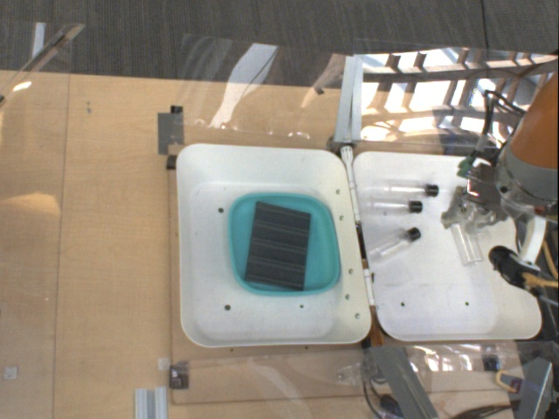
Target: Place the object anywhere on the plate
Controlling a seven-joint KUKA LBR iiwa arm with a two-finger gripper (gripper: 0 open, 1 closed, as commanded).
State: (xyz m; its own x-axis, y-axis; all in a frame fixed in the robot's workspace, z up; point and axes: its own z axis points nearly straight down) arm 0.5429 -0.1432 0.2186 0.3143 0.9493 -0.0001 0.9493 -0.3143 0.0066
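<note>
A teal plate rests in the middle of the left white bin. On it lies a dark grey ribbed rectangular block, flat and slightly turned, well inside the plate's rim. My gripper hangs over the right part of the right bin, far from the plate. A clear tube lies just below the gripper, and I cannot tell whether the two touch.
Three clear tubes with black caps lie in the right bin: one at the back, one below it, one slanted nearer the front. A raised divider separates the bins. Cables hang by the arm.
</note>
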